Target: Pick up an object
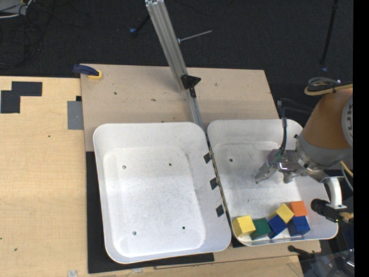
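Several small blocks lie clustered at the near edge of the right bin [248,134]: a yellow block [244,224], a green block [260,228], a second yellow block [284,213], a blue block [277,226], an orange block [298,208] and another blue block [298,226]. My gripper [275,173] hangs over the middle of the right bin, above and apart from the blocks. Its fingers [264,174] are spread open with nothing between them.
The left bin [150,189] lies beside the right one, with black clips along their shared rim. A slanted aluminium rail [170,45] rises from the bench behind the bins. The arm's orange band [327,120] sits at the right.
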Tool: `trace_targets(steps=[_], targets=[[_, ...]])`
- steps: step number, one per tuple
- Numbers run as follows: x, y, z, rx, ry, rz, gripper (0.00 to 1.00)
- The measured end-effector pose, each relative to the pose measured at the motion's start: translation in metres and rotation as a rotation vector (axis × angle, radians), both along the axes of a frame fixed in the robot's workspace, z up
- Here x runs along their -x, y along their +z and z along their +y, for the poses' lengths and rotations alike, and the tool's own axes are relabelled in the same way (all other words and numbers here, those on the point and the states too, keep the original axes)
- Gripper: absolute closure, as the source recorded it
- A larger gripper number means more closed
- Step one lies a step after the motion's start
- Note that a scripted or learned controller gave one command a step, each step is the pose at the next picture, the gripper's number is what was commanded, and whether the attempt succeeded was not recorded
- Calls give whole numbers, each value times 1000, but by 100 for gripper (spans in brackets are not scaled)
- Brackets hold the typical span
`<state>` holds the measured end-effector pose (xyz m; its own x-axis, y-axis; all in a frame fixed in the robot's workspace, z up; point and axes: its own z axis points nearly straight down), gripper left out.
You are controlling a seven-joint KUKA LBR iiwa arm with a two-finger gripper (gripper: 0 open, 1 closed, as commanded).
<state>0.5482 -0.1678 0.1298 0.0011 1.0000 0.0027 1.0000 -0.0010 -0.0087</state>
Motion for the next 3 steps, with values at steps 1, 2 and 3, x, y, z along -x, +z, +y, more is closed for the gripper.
trace_targets(steps=[1, 2, 3], targets=[[-1, -39, 1, 2, -2, -7, 0], [0, -28, 0, 0, -10, -7, 100], [-9, 30, 4, 3, 2, -11, 100]])
